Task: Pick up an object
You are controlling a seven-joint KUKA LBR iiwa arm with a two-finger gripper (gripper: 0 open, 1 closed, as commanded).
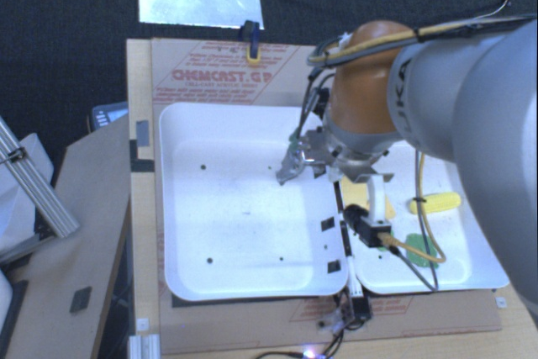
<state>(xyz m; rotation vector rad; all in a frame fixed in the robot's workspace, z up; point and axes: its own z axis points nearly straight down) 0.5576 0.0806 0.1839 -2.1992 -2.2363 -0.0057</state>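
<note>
Overhead slant view of bench w/ two shallow white plastic bins side by side. The large grey KUKA arm with orange band above the wrist [378, 88] reaches in from the right and sits over the divide between the bins, its bulk hiding much of the right-hand white bin [471, 265]. The small metal two-finger gripper [290, 168] hangs at the right margin of the left-hand white bin [193, 147], low over or near the floor; contact can't be judged from this angle. Jaw state: cannot tell, since the tip reads as one dark-grey cluster and no gap is resolvable. Nothing is seen between the jaws.

Candidate objects all lie in the right bin: a yellow elongated plastic piece [439, 202] near the arm's flank, a pale yellow flat block [377, 199] just right of the divide and partly under the wrist, and a green rounded item [418, 246] toward the front, crossed by a dark cable. These lie well apart from the gripper, on the other side of the bin wall.

Placement rationale (judgement): bins keep loose items confined w/in reach; the wrist is tilted so the tool points down-left into the left bin, where the visible floor shows only small dark marks. As posed, the tool isn't lined up w/ any object, so a pick looks unlikely w/o moving back rightward over the divide.
</note>
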